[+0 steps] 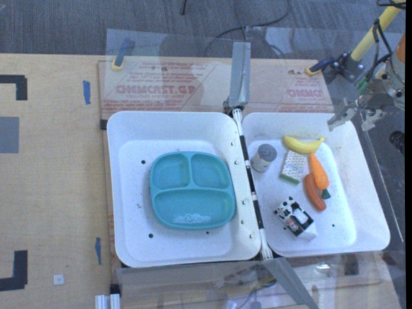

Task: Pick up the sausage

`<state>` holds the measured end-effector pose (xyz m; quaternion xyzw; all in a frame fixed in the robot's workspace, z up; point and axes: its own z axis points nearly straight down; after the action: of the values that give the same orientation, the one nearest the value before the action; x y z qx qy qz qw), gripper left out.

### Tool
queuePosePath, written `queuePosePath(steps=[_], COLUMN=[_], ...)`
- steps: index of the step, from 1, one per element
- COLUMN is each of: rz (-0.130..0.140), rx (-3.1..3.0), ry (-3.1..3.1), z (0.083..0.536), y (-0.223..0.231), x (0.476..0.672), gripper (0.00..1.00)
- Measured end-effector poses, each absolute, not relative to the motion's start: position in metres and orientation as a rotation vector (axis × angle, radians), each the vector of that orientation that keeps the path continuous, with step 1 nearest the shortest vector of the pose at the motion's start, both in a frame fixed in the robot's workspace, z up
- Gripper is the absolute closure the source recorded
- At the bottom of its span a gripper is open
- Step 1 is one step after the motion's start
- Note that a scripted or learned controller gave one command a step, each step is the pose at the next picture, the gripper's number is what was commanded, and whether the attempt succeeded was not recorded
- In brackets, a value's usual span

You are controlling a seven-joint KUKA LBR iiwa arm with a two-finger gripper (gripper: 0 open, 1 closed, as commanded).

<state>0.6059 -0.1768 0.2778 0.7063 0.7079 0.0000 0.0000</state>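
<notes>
The sausage point(314, 195), a short orange-brown link, lies in the right bin point(367, 227) a little right of its middle. It rests against the lower left side of an orange carrot point(318, 170). My gripper point(355, 113) hangs over the right bin's far right corner, well above and to the right of the sausage. Its fingers are spread, with nothing between them.
Also in the right bin are a yellow banana point(304, 144), a green-edged sponge point(293, 167), a grey can point(263, 157) by the left wall, and a black-and-white block point(295, 217) near the front. A teal divided plate point(192, 190) sits in the left bin point(129, 140).
</notes>
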Motion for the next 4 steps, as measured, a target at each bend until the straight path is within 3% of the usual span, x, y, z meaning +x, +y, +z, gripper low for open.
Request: queuePosePath(steps=[1, 2, 3, 4], rz=[0.000, 0.011, 0.014, 0.000], rx=[2.234, 2.251, 2.253, 2.353], ry=[2.209, 2.181, 2.171, 2.081], z=[0.150, 0.089, 0.100, 0.184], y=[-0.138, -0.151, -0.154, -0.086], x=[0.566, 0.519, 0.519, 0.556], gripper=[0.00, 0.00, 1.00, 1.00])
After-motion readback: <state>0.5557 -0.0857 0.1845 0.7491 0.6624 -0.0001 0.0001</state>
